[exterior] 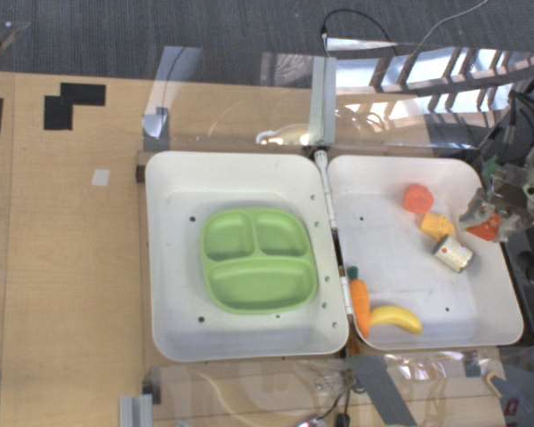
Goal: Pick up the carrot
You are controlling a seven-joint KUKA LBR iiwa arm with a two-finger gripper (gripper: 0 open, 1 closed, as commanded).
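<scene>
The carrot (pixel 360 303), orange with a small green top, lies along the left wall of the right bin (pixel 387 261), near its front corner. A yellow banana (pixel 395 318) lies right beside it, touching or almost touching its lower end. My gripper (pixel 482 215) hangs over the right bin's far right side, well away from the carrot. A small red-orange thing (pixel 483 232) sits just under the gripper; whether it is held cannot be made out.
A red round item (pixel 417 199), a yellow-orange block (pixel 437 226) and a small white box (pixel 453 255) lie in the right bin between gripper and carrot. In the left bin (pixel 173 238) rests a green divided plate (pixel 258 260).
</scene>
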